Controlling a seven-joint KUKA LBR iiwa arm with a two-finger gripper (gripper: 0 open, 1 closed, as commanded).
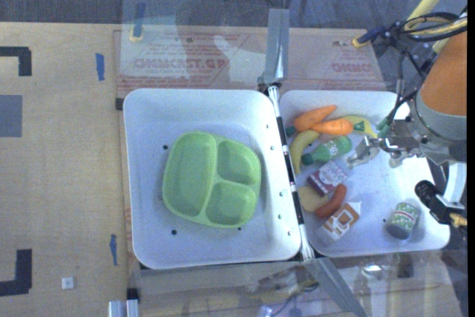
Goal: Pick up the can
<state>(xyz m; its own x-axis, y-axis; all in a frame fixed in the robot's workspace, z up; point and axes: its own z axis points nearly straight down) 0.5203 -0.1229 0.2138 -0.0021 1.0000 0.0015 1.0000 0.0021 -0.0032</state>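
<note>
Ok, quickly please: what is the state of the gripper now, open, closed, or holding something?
Gripper: cannot be told from this view. It is over the right bin, apart from the can.

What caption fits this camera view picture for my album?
Robot end effector hovering over toy food in the right bin, can waiting nearby, green plate left.

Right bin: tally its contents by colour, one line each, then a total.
Right bin, as far as the view resolves:
Orange: 2, carrots
Yellow: 1, banana
Green: 2, bottle, can
Red: 1, sausage
Purple and white: 1, packet
Orange and white: 1, carton
Total: 8
</note>
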